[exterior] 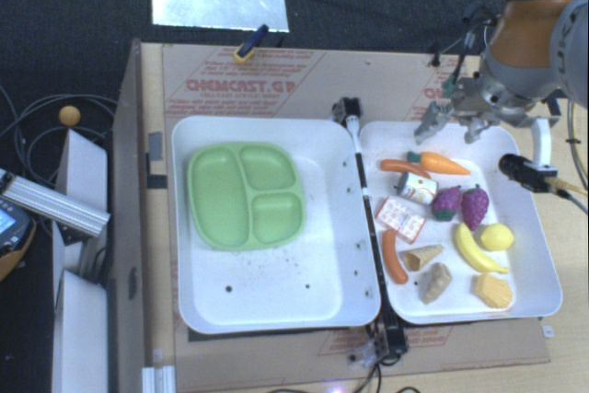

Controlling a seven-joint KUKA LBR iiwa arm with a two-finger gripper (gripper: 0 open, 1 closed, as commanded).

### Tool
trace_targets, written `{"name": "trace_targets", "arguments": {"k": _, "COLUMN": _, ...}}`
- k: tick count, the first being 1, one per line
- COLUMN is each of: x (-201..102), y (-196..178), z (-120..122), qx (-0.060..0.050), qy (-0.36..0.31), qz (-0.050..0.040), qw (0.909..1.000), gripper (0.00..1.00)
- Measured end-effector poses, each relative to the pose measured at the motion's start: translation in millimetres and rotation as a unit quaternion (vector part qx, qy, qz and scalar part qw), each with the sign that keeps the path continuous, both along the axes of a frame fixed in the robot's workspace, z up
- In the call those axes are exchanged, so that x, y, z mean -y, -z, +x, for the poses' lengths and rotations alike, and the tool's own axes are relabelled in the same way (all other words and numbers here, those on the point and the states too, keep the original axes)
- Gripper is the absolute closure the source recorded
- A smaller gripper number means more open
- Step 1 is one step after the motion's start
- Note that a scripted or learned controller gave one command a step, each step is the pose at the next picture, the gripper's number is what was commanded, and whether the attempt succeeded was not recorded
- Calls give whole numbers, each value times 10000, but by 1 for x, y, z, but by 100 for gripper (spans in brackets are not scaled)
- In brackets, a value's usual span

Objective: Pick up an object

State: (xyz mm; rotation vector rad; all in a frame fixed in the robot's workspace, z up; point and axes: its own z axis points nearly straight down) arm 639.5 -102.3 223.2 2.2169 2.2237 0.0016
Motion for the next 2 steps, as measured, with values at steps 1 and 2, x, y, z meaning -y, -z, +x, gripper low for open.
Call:
{"name": "trace_targets", "arguments": {"k": 1, "x": 11, "y": 80, "z": 16, "qx": -13, "qy": 8, "qz": 1, "qw": 10000, "gripper": 0}}
{"name": "trace_targets", "arguments": {"k": 2, "x": 9, "y": 112, "z": 30, "qx": 9, "qy": -11, "qz": -4, "qw": 10000, "gripper": 0}}
